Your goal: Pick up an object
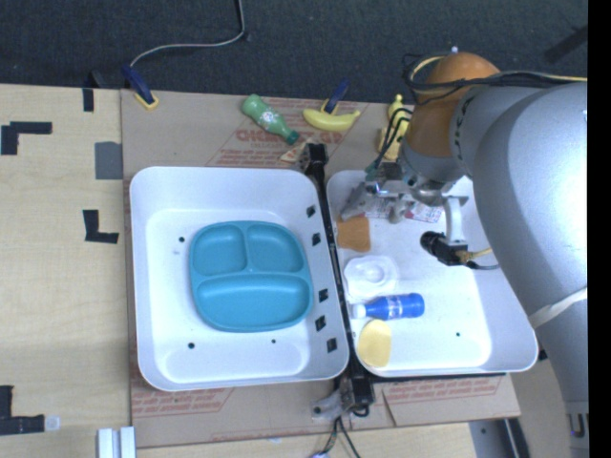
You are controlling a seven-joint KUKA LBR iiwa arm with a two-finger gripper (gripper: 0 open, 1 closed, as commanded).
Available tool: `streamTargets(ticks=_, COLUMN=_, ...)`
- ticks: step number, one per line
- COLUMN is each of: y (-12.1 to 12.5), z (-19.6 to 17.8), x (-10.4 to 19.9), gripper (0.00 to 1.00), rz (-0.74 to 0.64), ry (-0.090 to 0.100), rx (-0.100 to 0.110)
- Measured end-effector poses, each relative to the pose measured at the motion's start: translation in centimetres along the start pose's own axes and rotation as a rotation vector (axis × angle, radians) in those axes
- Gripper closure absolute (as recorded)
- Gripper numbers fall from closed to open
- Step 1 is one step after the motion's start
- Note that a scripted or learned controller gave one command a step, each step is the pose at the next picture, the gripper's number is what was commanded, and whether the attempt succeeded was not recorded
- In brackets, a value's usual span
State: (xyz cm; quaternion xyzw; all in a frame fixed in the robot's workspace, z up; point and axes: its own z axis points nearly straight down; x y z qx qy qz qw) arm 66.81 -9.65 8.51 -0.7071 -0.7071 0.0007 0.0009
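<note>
The right bin (477, 346) holds several small items. A brown flat piece (354, 234) lies near its left wall, with a white lump (370, 275) below it. Further down are a blue bottle (393, 306) lying on its side and a yellow piece (374, 343). My gripper (370, 198) hangs low over the bin's upper left corner, just above the brown piece; I cannot tell whether it touches it. The grey arm and its orange band (456, 76) cover the bin's upper right part.
The left bin (158, 208) holds a blue divided plate (252, 275). Behind the bins on the cardboard lie a green bottle (269, 119) and a banana (331, 118). A black divider (325, 246) with clips runs between the bins. A cable (191, 46) trails at the back.
</note>
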Motion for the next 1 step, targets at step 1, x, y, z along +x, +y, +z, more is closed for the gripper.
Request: streamTargets(ticks=1, y=-2.33, z=-0.06, x=0.04, gripper=0.00, rz=0.000, ry=-0.003, rx=-0.004)
